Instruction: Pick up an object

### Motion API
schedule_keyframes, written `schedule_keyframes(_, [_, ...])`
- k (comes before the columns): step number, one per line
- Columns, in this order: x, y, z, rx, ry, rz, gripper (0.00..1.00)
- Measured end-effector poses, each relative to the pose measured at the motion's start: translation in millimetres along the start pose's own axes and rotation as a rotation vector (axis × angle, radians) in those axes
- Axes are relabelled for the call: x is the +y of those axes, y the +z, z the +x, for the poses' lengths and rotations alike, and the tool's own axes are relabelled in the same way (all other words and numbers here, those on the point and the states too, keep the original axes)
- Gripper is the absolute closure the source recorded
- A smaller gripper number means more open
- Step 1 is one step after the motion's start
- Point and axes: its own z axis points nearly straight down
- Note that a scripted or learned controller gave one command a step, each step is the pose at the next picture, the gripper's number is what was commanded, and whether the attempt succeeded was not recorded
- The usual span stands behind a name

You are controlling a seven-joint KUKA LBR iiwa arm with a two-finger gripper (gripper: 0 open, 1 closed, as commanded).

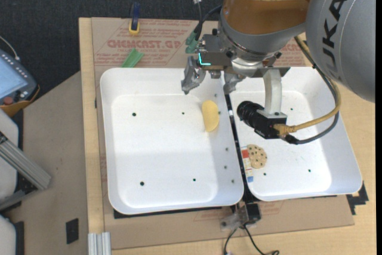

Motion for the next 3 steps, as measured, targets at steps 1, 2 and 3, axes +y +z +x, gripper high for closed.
schedule_keyframes(1, [0.5, -10.8, 0.4, 0.001, 0.000, -0.003, 1.00])
schedule_keyframes(2, [0.4, -10.2, 0.6, 0.000, -0.001, -0.002, 0.00])
schedule_keyframes(3, [0.9, -21.0, 1.0, 0.001, -0.001, -0.006, 1.00])
